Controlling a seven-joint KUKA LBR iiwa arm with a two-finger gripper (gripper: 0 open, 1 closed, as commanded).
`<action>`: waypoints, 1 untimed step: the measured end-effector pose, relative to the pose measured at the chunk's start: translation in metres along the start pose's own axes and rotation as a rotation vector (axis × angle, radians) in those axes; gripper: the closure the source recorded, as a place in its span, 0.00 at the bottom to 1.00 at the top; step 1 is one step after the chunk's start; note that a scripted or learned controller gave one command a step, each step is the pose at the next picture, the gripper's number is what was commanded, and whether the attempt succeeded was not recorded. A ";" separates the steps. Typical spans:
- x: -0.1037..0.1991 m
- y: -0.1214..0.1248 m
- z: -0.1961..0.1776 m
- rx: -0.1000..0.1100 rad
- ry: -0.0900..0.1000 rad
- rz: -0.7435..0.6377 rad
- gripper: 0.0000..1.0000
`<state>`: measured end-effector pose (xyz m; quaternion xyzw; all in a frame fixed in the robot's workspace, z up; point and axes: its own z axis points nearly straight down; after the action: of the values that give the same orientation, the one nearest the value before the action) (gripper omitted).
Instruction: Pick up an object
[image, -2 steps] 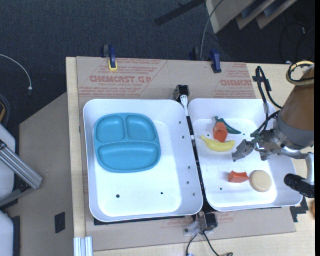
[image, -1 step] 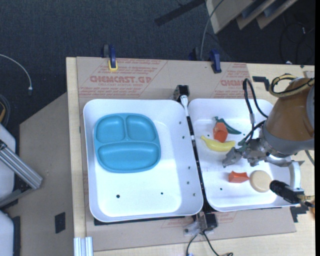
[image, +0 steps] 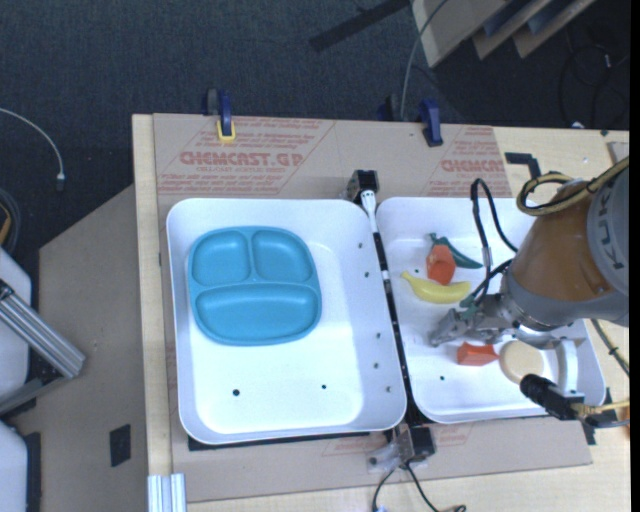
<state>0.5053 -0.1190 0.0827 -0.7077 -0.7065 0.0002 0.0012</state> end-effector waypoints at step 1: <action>0.000 0.001 -0.012 -0.004 -0.002 0.000 1.00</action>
<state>0.5060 -0.1194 0.0949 -0.7075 -0.7067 -0.0004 -0.0008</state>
